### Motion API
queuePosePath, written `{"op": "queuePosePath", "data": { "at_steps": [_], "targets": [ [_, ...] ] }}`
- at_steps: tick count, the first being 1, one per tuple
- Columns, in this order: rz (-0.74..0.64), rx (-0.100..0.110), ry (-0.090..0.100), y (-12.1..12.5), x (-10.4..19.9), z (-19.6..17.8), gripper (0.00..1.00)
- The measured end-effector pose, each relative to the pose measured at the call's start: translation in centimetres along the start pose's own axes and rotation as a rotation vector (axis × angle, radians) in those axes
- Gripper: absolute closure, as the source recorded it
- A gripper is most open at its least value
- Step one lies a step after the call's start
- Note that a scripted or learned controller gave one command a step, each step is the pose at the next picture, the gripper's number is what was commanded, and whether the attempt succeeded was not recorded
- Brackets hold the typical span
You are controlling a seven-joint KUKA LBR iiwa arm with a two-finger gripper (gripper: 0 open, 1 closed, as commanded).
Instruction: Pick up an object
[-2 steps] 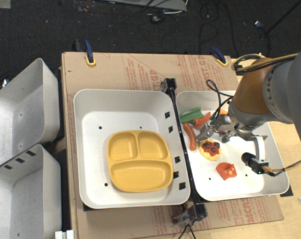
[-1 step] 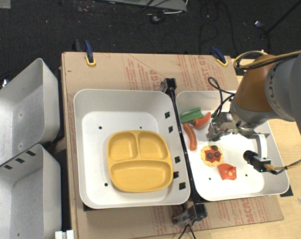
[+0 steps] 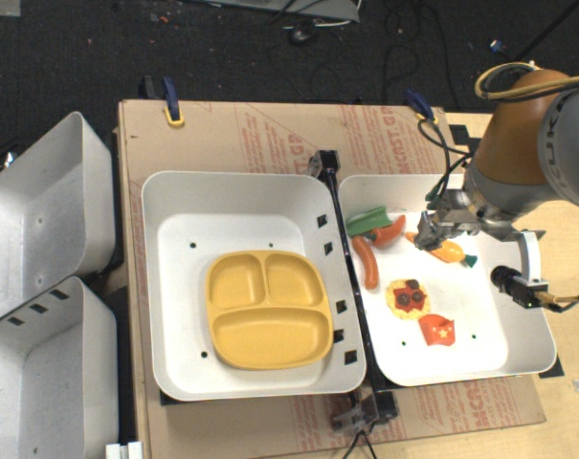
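Note:
The right bin holds several small toy foods. A green piece and a red pepper lie at its far left, with a red sausage just below them. A round pizza-like piece and a red wedge sit near the middle. An orange piece with a small teal bit beside it lies right under my gripper. The gripper hangs low over the far part of this bin, between the pepper and the orange piece. Nothing visibly hangs from it.
The left bin holds a yellow divided tray. A black divider runs between the two bins. The arm's grey and orange body covers the right bin's far right corner. White tubs stand off the bench at left.

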State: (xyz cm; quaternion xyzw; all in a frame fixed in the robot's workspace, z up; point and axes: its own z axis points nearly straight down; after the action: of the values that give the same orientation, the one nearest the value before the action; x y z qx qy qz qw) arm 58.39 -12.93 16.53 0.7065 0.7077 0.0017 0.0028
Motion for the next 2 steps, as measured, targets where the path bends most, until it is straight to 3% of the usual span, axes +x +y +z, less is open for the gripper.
{"op": "queuePosePath", "data": {
  "at_steps": [1, 2],
  "targets": [
    [-0.001, 0.001, 0.0, 0.2, 0.0, -4.9, 1.0],
    [-0.005, 0.004, 0.002, 0.1, 5.3, -6.2, 1.0]
  ]
}}
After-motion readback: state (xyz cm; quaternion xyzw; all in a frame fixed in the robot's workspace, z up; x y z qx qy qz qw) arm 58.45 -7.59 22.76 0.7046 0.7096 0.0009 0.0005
